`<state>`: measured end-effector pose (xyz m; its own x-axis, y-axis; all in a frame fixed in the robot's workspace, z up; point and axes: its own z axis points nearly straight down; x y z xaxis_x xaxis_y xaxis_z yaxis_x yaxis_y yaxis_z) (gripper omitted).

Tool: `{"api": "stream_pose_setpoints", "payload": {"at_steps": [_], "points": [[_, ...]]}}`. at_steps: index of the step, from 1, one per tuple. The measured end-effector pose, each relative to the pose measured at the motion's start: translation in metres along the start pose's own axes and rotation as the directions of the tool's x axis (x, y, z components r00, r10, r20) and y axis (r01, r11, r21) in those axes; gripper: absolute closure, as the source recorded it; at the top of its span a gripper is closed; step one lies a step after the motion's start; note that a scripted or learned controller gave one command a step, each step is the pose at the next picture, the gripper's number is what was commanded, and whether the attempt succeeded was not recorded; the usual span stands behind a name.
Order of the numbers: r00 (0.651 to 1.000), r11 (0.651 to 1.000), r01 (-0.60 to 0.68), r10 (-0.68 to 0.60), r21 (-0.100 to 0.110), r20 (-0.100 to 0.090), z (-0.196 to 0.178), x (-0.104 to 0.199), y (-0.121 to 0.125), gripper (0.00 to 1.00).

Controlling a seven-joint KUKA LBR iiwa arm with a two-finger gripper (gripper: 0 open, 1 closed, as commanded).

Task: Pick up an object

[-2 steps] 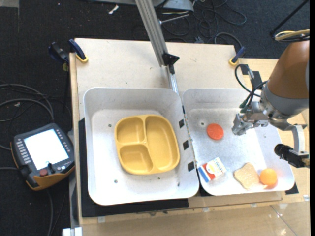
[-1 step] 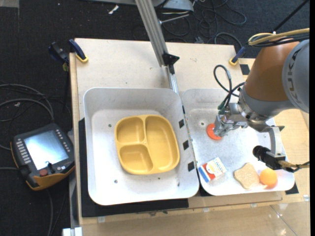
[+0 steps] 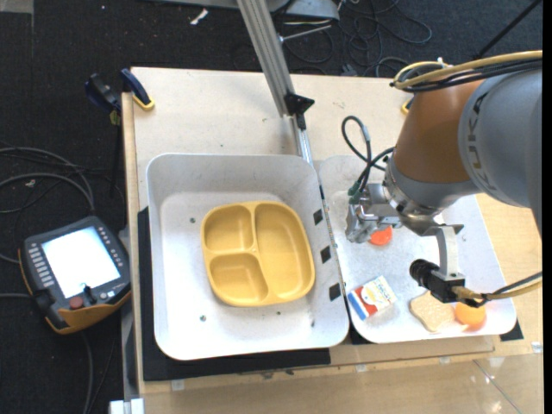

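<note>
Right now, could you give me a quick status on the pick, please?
Gripper low in right bin, by orange-red object; grasp unconfirmed. Small carton untouched. Yellow tray in left bin.

A robotics lab: a teach pendant (image 3: 76,270) lies on dark carpet off the counter's (image 3: 216,102) left edge, with loose cables (image 3: 362,15) beyond its far edge.

1. You see the arm (image 3: 492,136) as thick, rounded grey segments with a broad orange band above the wrist.
2. You can trace yellow and black cables along the arm's far side, and a thin black cable loop left of the wrist.
3. You find the gripper (image 3: 366,221) built of bare silver metal, with a small black unit on a pale bracket nearer you.
</note>
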<state>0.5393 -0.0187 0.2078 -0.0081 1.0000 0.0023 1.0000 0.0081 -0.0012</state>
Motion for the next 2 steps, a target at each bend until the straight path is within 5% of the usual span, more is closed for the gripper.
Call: {"api": "stream_pose_setpoints", "payload": {"at_steps": [2], "points": [[1.000, 1.000, 0.000, 0.000, -0.003, 0.000, -0.023, 0.109, 0.003, 1.00]]}}
